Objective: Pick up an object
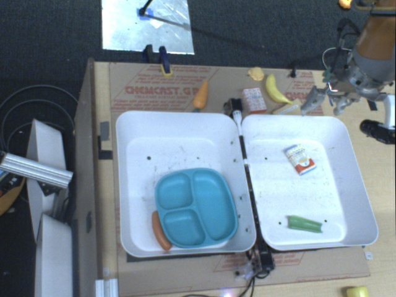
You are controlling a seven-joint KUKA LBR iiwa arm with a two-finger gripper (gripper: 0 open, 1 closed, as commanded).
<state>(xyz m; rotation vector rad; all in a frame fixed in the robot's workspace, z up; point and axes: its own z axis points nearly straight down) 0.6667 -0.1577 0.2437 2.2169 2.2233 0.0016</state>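
Robot gripper (326, 99) hovers above the right bin's (356, 184) far rim, its two grey fingers spread, nothing between them.

Inside lie a small red-and-white carton (300, 159) and a smooth green pepper (304, 224); the left bin (133, 166) holds a glossy blue divided plate (195, 207) and hot dog (160, 230).

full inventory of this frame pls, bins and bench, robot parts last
Bins: 2, white, side by side on the bench.
Divided plate: 1, blue, left bin, near edge.
Sausage: 1, orange-brown, left bin, beside the plate's left corner.
Small carton: 1, white with red and blue, right bin, far half.
Green vegetable: 1, green, right bin, near half.
Banana: 1, yellow, on the board behind the right bin.
Carrot: 1, orange, on the board behind the left bin.
Small box: 1, pinkish, left of the banana.
Arm: 1, grey with an orange band, top right.
Gripper: 1, above the right bin's far rim.
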